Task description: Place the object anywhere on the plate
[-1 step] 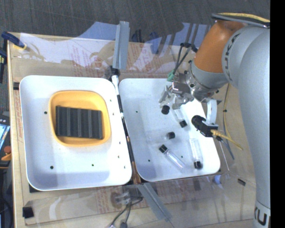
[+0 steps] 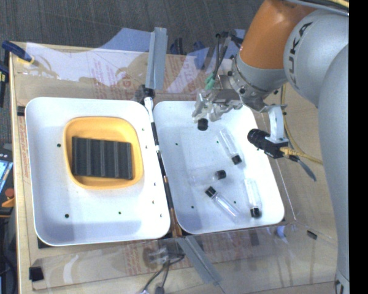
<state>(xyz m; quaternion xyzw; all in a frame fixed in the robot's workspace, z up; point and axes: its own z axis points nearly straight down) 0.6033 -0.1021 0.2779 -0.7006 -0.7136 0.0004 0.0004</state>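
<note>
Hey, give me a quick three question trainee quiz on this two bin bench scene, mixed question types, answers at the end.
1. True or false: the yellow plate sits in the left bin.
2. Which bin holds the clear capped tubes? A left, B right.
3. Fill in: the gripper hovers over the right bin's ____ edge.

Key: 1 true; 2 B; 3 far.

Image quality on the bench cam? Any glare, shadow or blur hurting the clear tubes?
Camera view: even overhead light, and the right bin reads bright white, so the clear tubes nearly vanish but for their black caps. Soft shadow along the left bin's lower edge. The gripper is slightly soft; the yellow plate is sharp.
</note>
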